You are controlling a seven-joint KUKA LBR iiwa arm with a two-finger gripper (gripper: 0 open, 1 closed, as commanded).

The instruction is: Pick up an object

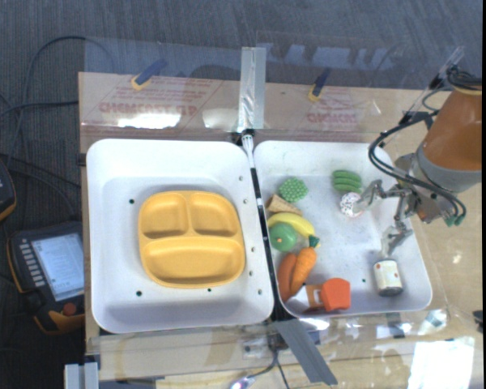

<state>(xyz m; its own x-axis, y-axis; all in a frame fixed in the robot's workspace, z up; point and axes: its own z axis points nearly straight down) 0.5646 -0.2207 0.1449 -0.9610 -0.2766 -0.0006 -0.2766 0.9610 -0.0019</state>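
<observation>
Spread wide and holding nothing, the gripper (pixel 382 213) of the grey-and-orange arm (pixel 454 136) hangs over the right bin (pixel 421 298), one finger near a crumpled silvery ball (pixel 351 205) at its 9 o'clock, the other pointing down toward a small white can (pixel 387 276) at its 6 o'clock. Eight items lie in that bin: the ball, the can, one green pickle-like piece (pixel 347 179) at the bin's 12 o'clock, one round green textured piece (pixel 292 189), one banana (pixel 292 223), one green pepper-like fruit (pixel 284 237), one carrot (pixel 296 271) and one orange block (pixel 334 294) at 6 o'clock. Produce crowds the bin's 9 o'clock side against the divider. One yellow three-compartment plate (pixel 192 237) sits alone in the left bin (pixel 105 168). Faint red print on the board (pixel 170 100) behind both bins is too washed out to read. Two handheld screens (pixel 49 266) lie on the floor at far 9 o'clock.
</observation>
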